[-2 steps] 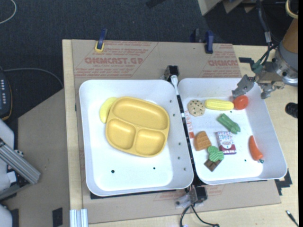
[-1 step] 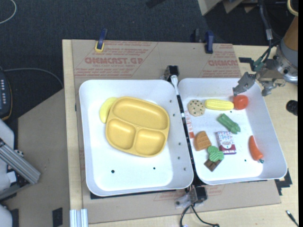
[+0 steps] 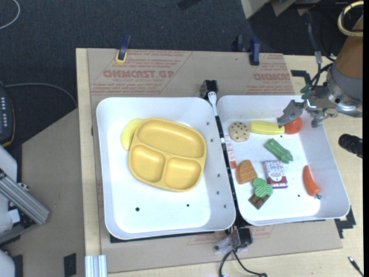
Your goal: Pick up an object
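Gripper (image 3: 301, 115) poised over right bin's (image 3: 334, 172) far edge, grip unclear.
Red piece (image 3: 294, 126) and banana (image 3: 266, 128) are seen beside it.

The claw (image 3: 301, 115) hangs over the right bin (image 3: 334, 154), beside a yellow banana (image 3: 266, 128) and a red piece (image 3: 294, 126). A yellow divided plate (image 3: 167, 153) lies in the left bin (image 3: 112, 154).
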Controlling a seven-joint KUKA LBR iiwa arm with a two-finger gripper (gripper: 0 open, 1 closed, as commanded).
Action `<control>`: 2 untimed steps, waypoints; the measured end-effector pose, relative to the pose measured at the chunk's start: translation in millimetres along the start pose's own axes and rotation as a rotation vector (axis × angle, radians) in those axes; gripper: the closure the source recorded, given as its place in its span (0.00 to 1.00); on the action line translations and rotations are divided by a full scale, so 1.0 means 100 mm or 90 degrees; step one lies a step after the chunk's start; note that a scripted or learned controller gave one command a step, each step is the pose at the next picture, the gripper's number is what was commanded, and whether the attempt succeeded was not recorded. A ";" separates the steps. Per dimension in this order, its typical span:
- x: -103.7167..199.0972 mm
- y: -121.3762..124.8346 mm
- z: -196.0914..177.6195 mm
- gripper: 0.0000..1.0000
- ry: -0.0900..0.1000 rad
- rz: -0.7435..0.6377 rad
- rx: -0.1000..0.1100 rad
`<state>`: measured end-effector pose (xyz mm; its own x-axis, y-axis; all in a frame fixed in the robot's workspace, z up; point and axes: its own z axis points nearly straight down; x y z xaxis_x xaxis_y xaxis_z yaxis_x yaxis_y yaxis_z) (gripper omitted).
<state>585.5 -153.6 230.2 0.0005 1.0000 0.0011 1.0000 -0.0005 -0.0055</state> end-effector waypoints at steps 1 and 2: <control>0.00 -0.11 0.56 0.00 0.001 0.000 0.001; 0.02 -0.09 1.20 0.00 0.001 0.000 0.001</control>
<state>575.7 -151.5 110.3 0.0000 1.0000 0.0026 1.0000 0.0000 -0.0079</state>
